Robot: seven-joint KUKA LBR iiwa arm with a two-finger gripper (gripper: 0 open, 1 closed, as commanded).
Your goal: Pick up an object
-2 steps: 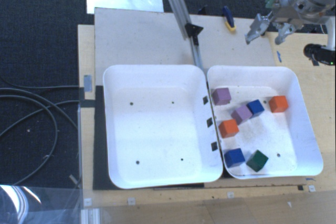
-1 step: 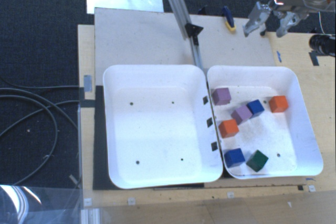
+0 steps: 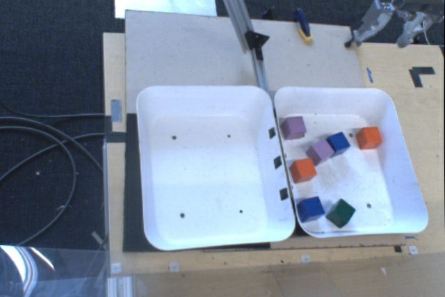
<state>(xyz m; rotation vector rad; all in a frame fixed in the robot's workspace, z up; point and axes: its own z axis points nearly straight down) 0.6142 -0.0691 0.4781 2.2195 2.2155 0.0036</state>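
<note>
Here seven blocks [image 3: 321, 150] (two purple) crowd the right bin [image 3: 407, 177], gripper [image 3: 379, 28] well apart.

Smooth white plastic bins [image 3: 208, 97], matt pale wooden bench [image 3: 115, 66], dark rough carpet [image 3: 49, 24], shiny metal pole [image 3: 233, 0]

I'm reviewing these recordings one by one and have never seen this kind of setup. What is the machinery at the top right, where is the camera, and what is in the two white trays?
This single picture comes from a fixed camera above the bench, looking down at a slant. The metal parts at the top right are the robot arm's two-finger gripper, hanging above the bench beyond the trays; nothing shows between its fingers. Two shallow white plastic bins sit side by side. The right bin holds seven small cubes: two purple cubes, two orange cubes, two blue cubes and a dark green cube. The left bin shows only its white floor.
</note>
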